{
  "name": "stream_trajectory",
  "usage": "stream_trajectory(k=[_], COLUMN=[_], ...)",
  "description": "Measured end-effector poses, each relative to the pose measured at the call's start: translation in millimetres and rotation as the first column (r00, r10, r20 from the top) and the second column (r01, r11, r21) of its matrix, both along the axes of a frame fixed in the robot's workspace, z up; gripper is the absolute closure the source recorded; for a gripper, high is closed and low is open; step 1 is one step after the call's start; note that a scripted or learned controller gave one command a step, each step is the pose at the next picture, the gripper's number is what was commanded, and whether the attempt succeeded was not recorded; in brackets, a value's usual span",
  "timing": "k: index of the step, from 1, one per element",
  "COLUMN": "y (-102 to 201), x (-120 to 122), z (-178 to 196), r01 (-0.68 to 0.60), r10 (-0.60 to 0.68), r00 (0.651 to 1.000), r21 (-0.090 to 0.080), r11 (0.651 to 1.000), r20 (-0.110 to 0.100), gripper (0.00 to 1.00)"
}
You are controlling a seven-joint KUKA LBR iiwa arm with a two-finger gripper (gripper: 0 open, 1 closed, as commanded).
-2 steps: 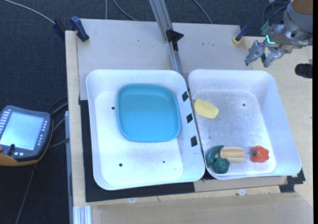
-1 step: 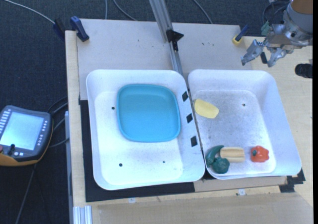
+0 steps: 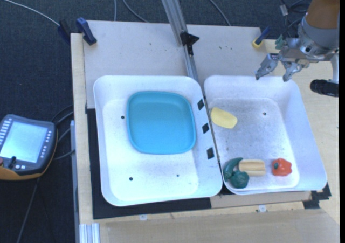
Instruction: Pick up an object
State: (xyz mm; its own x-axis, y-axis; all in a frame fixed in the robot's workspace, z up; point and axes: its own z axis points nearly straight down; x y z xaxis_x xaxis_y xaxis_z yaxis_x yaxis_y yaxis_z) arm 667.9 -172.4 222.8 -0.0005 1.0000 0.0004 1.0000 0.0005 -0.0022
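Nothing is picked up yet, as far as I can judge. My end effector hangs over the far edge of the right bin, fingers spread apart and holding nothing. Candidates lie in that bin: a yellow piece by its left wall, and along its near edge a green toy vegetable, a tan block and a red toy pepper. A blue plate sits in the left bin. Descent and grasp remain.
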Motion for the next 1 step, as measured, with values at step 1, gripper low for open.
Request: stream_trajectory(k=[1], y=[1.8], x=[-8.3], z=[-59.3], r01=[0.0], r10=[0.0], r00=[1.0], r21=[0.0], r11=[1.0], r20=[-0.002], gripper=[0.0])
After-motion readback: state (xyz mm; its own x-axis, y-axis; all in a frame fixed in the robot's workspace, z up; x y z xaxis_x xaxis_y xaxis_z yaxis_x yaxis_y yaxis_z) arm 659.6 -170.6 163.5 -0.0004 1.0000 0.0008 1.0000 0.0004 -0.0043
